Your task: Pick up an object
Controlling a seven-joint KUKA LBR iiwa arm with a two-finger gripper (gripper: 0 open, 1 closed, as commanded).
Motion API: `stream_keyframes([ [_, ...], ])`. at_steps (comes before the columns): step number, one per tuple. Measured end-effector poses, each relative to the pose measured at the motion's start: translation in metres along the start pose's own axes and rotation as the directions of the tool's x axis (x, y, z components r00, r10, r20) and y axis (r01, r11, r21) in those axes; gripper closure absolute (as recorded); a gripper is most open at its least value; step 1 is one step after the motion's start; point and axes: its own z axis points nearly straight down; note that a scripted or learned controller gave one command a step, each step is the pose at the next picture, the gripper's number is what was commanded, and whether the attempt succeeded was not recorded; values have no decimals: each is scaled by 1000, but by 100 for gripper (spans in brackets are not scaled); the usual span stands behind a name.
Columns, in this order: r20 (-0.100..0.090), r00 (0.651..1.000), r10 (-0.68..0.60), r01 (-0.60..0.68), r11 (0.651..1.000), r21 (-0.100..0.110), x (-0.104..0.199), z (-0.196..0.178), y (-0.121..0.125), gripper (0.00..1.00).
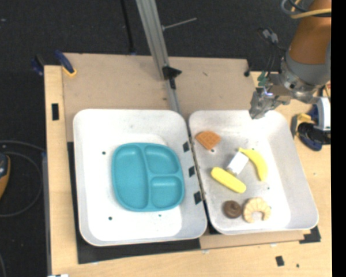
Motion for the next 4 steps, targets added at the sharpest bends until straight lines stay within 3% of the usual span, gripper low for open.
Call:
stream_keyframes([
  [2, -1, 1000, -1, 1, 1000, 1, 104, 29, -1, 100],
  [3, -2, 1000, -2, 2, 1000, -2, 153, 20, -4, 100],
  [4, -1, 1000, -1, 1, 1000, 3, 199, 35, -5, 100],
])
